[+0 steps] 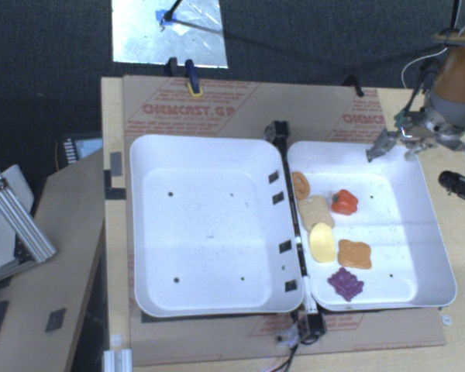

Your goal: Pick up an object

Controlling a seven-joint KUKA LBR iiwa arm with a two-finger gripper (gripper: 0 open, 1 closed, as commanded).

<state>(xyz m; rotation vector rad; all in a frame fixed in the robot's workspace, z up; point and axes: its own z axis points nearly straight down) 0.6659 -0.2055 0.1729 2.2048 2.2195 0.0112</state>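
Five small food-like pieces clustered at the left side of the right bin (418, 208): red-orange piece (344, 201), tan one (315, 208), yellow one (322, 242), orange one (354, 253), purple one (346, 283). Tool (393, 145) poised over that bin's far right rim, apparently spread wide with nothing between the fingers. Left bin (209, 223) just beside, both on the counter (112, 184).

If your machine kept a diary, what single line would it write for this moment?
gripper: open, above right bin's far edge | holding: nothing | pieces in bin: red pepper, yellow piece, purple grapes | pick: not yet done

right bin (418, 208) right half open, toys crowd its left side
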